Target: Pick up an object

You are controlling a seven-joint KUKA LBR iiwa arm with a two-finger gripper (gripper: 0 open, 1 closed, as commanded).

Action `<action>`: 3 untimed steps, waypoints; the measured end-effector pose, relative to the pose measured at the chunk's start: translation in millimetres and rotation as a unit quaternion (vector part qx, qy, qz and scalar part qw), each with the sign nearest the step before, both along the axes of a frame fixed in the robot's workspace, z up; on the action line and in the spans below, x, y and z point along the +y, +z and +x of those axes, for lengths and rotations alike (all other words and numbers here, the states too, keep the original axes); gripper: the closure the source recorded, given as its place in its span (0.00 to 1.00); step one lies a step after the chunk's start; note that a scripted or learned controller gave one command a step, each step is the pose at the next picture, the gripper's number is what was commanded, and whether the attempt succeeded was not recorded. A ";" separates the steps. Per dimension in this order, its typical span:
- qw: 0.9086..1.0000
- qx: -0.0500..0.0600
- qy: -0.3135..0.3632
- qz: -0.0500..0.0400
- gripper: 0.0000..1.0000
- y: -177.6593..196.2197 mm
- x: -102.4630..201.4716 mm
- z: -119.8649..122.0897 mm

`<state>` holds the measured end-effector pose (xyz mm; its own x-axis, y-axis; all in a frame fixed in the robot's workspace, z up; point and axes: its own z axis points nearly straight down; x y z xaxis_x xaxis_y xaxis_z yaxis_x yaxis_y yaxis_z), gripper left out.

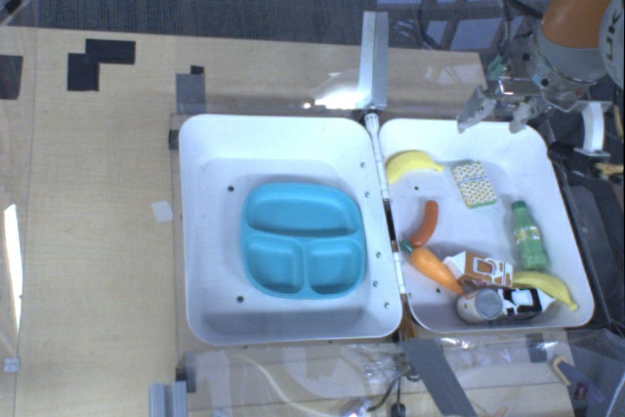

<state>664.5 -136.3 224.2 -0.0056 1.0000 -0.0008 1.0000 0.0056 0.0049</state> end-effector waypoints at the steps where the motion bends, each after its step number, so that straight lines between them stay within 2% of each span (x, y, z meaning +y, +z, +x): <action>1: 0.989 -0.001 0.145 -0.001 0.00 -128.4 -38.9 -52.2; 2: 0.989 -0.004 0.146 -0.002 1.00 -115.9 -38.8 -49.9; 3: 0.989 -0.002 0.146 -0.001 1.00 -11.8 40.5 -5.5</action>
